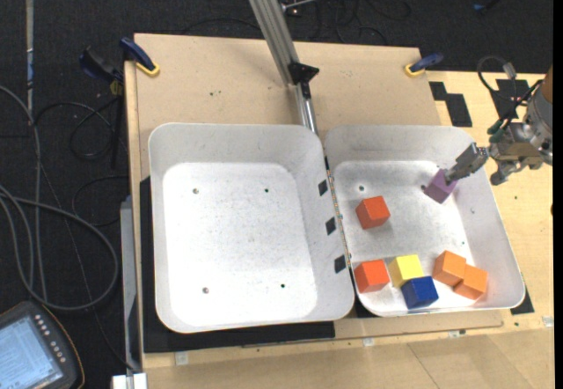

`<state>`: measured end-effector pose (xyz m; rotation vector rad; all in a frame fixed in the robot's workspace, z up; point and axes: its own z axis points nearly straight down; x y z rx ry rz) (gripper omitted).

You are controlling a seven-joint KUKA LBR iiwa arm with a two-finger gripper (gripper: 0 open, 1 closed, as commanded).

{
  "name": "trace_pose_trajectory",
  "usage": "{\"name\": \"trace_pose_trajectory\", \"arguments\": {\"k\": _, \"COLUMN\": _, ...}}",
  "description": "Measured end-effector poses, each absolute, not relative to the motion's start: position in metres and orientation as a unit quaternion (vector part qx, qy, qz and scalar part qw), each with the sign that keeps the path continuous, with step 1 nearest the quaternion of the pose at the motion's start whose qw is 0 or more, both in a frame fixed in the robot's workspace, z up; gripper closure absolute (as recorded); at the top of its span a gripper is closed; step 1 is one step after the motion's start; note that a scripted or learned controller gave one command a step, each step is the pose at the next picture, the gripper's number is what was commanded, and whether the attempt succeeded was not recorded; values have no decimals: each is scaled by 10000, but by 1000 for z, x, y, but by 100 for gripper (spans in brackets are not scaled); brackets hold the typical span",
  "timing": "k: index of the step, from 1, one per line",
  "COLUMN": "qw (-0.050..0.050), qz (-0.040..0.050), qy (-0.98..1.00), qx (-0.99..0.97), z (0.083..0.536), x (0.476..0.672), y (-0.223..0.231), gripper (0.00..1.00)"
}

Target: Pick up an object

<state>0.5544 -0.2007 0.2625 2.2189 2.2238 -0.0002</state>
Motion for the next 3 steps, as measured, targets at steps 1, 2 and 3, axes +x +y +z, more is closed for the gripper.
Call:
{"name": "trace_pose_trajectory", "arguments": {"k": 1, "qw": 2, "qz": -1, "qy": 7077, "qx": 7066, "z": 263, "x": 554, "y": -201, "gripper": 0}}
{"name": "trace_pose_trajectory", "arguments": {"k": 2, "qw": -19, "qz": -13, "qy": 7079, "qx": 7063, "z": 214, "x": 557, "y": -193, "gripper": 0}}
{"name": "trace_pose_trajectory", "arguments": {"k": 3, "qw": -22, "qz": -15, "qy": 7071, "qx": 7071, "z": 162, "x": 557, "y": -188, "gripper": 0}}
